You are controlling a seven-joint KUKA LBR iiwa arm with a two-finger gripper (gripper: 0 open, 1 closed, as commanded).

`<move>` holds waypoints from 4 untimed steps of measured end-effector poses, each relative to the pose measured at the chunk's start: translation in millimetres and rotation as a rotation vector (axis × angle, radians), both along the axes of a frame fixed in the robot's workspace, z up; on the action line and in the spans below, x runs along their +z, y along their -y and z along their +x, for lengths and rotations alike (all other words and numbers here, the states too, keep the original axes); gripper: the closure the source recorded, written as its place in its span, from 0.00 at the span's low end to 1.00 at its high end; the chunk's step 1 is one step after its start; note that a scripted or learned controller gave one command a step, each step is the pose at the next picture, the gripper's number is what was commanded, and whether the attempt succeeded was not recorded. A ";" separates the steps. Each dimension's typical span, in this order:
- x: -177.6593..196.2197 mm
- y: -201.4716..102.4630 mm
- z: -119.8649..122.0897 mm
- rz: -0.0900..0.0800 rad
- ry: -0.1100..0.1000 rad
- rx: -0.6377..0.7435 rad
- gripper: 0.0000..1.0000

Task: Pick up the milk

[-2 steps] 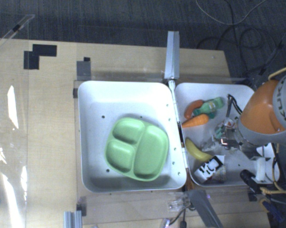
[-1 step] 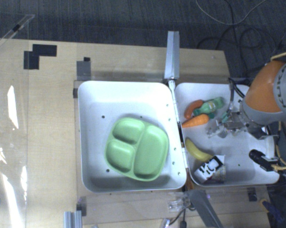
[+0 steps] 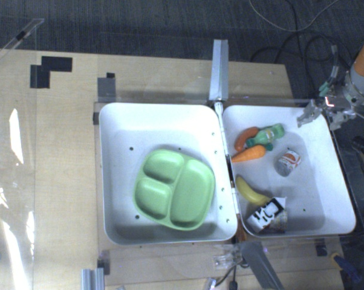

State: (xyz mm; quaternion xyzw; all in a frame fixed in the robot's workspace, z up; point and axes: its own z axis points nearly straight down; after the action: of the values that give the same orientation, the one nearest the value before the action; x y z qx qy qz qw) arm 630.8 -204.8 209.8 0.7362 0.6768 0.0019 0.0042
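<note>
Milk carton (image 3: 266, 214) lies at the lower left of the right bin (image 3: 327, 180), just below the banana (image 3: 252, 191), long axis probably slanting up-right. Gripper (image 3: 327, 110) sits at frame's upper right, well apart from it; finger state can't be told.

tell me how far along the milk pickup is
Done: nothing visible yet. The milk carton lies in the near corner of the right bin, beside the banana. In hand: the gripper sits at that bin's far right corner, away from the carton. Left: reaching the carton, gripping it, lifting it.
</note>
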 end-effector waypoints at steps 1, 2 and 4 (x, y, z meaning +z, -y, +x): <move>-113.5 -69.8 -115.7 0.003 -0.005 0.182 0.00; -115.1 -107.8 -133.8 -0.022 0.025 0.468 0.00; -120.0 -111.7 -89.2 -0.001 0.008 0.267 0.00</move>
State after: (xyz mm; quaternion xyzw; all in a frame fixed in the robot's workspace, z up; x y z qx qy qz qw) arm 541.6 -93.2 89.9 0.6396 0.7687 0.0050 0.0071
